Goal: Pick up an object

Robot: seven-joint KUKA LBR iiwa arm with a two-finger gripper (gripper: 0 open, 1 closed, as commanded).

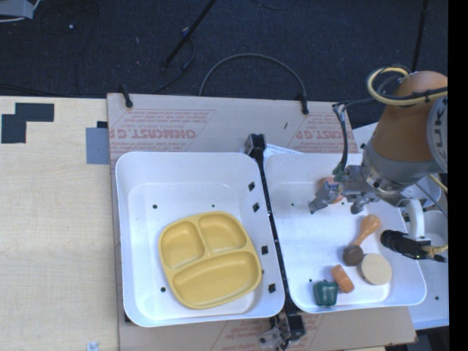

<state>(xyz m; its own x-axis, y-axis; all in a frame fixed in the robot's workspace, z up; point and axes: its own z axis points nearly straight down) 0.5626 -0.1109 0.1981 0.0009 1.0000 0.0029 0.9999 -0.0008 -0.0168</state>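
Two white bins sit side by side on the tabletop. The left bin [139, 196] holds a yellow divided plate [210, 259]. In the right bin [307, 269], the hand [333, 194] hovers above a wooden-handled brush [361, 238], cream disc [376, 268], orange piece [341, 278] and green pepper [325, 292]; its spread cannot be told.

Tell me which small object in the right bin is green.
The green pepper-like toy at the bin's near edge; the carrot-like piece beside it is orange.
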